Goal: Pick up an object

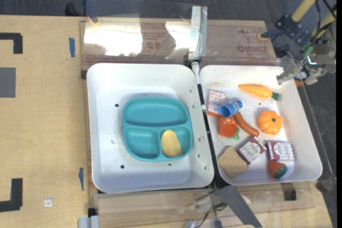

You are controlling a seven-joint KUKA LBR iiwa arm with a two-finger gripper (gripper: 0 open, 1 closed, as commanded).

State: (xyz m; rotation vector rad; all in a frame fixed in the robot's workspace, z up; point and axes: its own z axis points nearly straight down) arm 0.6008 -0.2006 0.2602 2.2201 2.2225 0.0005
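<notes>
While the jaws [291,73] hover beside the carrot [255,91], their opening is indiscernible.

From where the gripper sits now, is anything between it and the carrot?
Nothing visible. The gripper sits at the right bin's top right corner, and the carrot lies just to its left on bare white floor. The other toys lie lower in the bin.

Toys [251,131] fill, seemingly, right bin [310,131].
</notes>
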